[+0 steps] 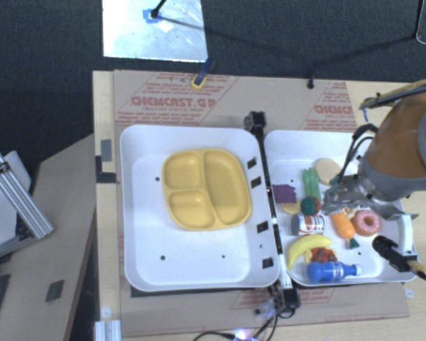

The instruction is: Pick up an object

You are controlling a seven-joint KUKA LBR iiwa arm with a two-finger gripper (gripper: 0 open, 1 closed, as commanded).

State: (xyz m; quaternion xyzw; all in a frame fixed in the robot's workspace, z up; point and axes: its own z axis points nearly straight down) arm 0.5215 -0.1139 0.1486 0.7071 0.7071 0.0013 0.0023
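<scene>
while the arm point(405, 144) reaches in from the right edge of the bench point(220, 94), its gripper point(339, 199) hangs low over the middle of the right bin point(284, 144), among the toy food. the metal fingers are dark and crowded by the things around them, so i cannot tell whether the jaws are wide, narrow, or closed on anything.

the right bin carries all the loose pieces. a green cucumber-like piece point(311, 181) stands near the bin's middle, with a pale round piece point(327, 168) just beside it toward the far edge. a purple piece point(284, 192) lies near the bin's left wall, and a small yellowish bit point(290, 208) sits just below it. a dark green ball point(310, 205) lies beside the gripper on its left, and a small can with a red and white label point(310, 224) lies just below the ball. an orange carrot point(342, 224) rests right under the gripper, touching or nearly touching a pink frosted donut point(368, 222) on its right. toward the near edge a yellow banana point(307, 247) curves over a red piece point(321, 255), and a blue bottle point(330, 271) lies on its side along the near edge.

the left bin point(142, 212) holds a yellow divided plate point(204, 189) in its middle, lying flat, well apart from the walls.
</scene>
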